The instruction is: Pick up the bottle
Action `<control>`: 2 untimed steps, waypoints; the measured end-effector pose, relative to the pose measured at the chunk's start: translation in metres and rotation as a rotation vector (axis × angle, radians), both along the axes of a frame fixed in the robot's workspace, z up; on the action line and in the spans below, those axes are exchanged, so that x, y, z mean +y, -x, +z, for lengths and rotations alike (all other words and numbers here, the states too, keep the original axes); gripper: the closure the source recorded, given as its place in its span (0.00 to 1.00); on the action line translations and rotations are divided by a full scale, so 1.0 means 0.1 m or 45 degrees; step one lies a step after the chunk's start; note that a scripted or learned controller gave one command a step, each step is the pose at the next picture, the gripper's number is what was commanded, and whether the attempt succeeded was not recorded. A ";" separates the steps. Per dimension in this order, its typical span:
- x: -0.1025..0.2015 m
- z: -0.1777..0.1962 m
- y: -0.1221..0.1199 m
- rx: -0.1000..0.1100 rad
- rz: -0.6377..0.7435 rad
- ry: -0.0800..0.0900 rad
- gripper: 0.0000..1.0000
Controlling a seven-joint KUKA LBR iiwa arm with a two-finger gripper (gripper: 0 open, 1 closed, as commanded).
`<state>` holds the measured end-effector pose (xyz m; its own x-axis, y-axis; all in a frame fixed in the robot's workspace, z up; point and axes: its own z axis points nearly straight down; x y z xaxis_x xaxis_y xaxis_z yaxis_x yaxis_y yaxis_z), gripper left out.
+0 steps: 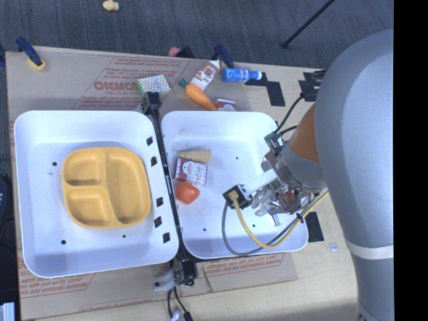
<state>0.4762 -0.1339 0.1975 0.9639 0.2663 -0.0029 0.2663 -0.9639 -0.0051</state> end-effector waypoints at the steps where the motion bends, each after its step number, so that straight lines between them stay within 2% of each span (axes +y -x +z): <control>1: 0.17 -0.04 0.00 0.002 -0.051 -0.002 1.00; 2: 0.06 0.45 0.00 -0.001 -0.076 0.000 1.00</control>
